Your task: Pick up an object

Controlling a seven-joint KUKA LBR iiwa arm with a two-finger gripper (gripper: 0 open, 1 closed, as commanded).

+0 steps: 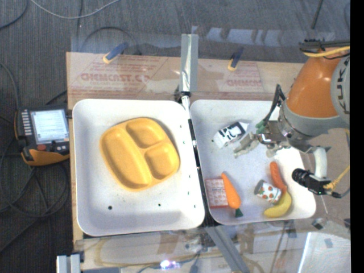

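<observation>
Two bins (pixel 85 209) of matt white plastic, faintly pebbled. At nine o'clock, a yellow divided tray (pixel 140 151), smooth plastic with a soft sheen. At four o'clock, a carrot (pixel 230 191) and a banana (pixel 278 206), both smooth and plastic-looking, the banana glossier. Beside the carrot, a small box (pixel 215 192) of printed card. At three o'clock, a black-and-white carton (pixel 231 133), seemingly paper. At twelve o'clock, a bare wooden board (pixel 142 75), matt, under clear glossy film. Orange band (pixel 313 92) at two o'clock, smooth and satiny.
</observation>
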